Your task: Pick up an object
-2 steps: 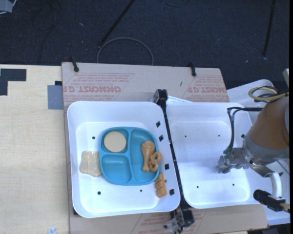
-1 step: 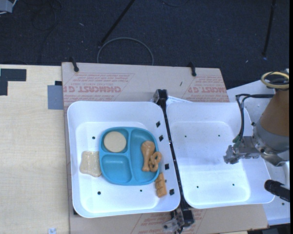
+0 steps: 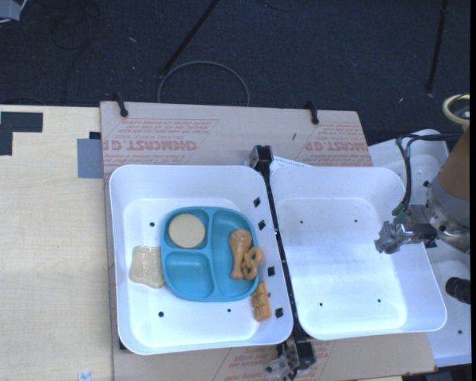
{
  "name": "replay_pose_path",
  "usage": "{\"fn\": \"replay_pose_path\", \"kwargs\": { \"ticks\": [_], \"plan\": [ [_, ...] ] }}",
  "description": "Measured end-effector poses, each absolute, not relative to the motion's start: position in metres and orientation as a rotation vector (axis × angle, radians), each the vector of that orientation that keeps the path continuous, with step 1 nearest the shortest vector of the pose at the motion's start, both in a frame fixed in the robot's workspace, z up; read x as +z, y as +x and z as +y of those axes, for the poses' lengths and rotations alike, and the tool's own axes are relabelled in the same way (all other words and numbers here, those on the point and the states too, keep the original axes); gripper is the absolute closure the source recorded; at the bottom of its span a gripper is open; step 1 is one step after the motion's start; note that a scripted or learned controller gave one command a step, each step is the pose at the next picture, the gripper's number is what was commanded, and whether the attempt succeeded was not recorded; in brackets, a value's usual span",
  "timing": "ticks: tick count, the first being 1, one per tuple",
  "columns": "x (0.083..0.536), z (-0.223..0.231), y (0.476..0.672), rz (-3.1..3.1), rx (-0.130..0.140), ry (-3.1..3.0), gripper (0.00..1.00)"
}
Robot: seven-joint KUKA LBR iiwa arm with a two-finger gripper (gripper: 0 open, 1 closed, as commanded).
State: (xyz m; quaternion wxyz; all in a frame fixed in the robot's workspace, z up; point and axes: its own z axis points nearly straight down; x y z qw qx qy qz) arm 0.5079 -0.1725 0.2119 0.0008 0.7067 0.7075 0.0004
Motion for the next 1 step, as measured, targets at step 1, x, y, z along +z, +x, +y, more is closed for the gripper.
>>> {"fn": "replay_pose_path", "kwargs": {
  "ticks": [1],
  "plan": [
    [0.2727, -0.1705, 0.5147, 2.221, 0.003, 2.217, 1.00]
  ]
}}
